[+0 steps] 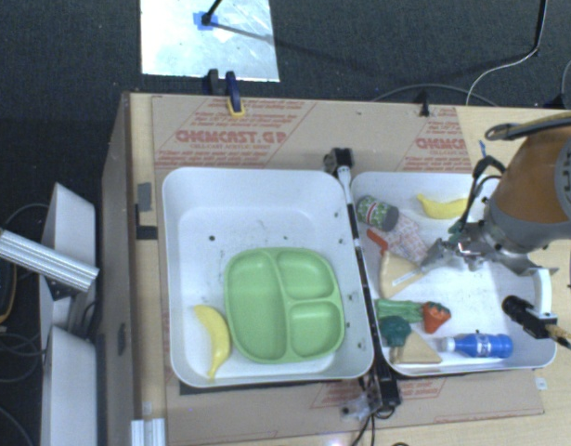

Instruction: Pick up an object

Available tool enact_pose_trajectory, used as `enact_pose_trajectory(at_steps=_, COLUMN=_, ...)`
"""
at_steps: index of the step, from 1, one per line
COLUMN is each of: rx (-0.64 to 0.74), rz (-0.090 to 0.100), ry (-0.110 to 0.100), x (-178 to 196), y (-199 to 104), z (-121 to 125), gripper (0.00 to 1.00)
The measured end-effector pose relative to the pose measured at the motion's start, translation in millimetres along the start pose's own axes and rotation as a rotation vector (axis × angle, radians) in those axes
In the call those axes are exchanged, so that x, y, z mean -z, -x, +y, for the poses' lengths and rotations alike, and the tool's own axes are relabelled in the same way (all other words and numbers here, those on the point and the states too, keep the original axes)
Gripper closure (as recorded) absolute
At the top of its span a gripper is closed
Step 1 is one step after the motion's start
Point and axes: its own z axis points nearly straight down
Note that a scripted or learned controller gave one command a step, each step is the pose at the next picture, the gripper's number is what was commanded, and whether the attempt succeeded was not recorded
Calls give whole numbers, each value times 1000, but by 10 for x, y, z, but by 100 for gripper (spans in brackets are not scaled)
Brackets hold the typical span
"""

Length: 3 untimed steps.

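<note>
Bins sit side by side on the bench, sharing a dark divider down the middle. The left bin (188, 193) holds a green divided plate (285, 303) toward its front, with a yellow banana (214, 338) lying just beside the plate's left edge near the front-left corner; the back half of that bin is bare white floor. The right bin (522, 365) is crowded. Along its left wall, front to back, lie a tan wedge (413, 349), a green toy (396, 309), a pale cheese-like wedge (395, 272) and a dark green can (378, 214). A red strawberry-like piece (435, 316) sits near the middle, a blue bottle (480, 346) rests near the front rim, and a second yellow banana (441, 207) lies near the back rim. The gripper (443, 252) reaches in from the right, low over the bin's centre, just beside the pale wedge and a clear wrapper (408, 240); whether its fingers are apart or together cannot be told. Bare floor lies between the gripper and the bottle.
</note>
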Motion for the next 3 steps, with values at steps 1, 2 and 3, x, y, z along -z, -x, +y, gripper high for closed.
enact_pose_trajectory(at_steps=1, rx=2, rz=-1, ry=10, x=-141, y=-444, z=534, gripper=0)
enact_pose_trajectory(at_steps=2, rx=5, rz=1, ry=3, x=-182, y=-661, z=914, gripper=0)
enact_pose_trajectory(at_steps=3, rx=7, rz=1, ry=3, x=-65, y=-656, z=918, gripper=100)
